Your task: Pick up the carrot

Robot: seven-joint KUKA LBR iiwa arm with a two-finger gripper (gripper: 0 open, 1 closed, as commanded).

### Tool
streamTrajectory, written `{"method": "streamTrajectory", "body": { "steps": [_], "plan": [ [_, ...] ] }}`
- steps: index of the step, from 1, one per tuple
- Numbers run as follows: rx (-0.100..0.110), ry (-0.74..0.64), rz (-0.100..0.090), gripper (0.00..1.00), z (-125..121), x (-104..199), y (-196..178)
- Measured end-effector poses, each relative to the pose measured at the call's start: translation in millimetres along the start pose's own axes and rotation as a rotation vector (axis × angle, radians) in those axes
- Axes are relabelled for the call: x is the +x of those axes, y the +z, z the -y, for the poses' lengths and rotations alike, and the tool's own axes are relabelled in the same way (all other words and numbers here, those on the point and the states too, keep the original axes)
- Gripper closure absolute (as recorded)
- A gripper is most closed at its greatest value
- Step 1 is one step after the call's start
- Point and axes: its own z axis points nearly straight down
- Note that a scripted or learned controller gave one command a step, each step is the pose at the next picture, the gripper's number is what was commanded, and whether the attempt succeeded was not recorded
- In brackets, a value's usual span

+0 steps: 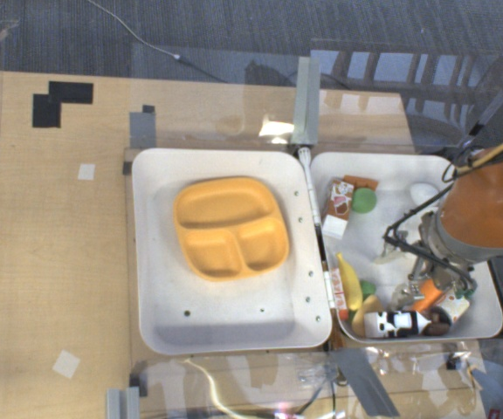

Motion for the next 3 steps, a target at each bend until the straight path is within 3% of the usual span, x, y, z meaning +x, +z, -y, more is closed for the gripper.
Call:
{"method": "streamTrajectory", "body": {
  "steps": [1,2,3],
  "plan": [
    [0.004,-0.006,0.017,1.0,-0.4,-5.4,-14.1],
    [0.004,-0.006,0.016,0.0,-0.6,-5.1,-13.7],
    [0.001,-0.007,0.009,0.0,3.6,4.8,-1.6]
  ]
}}
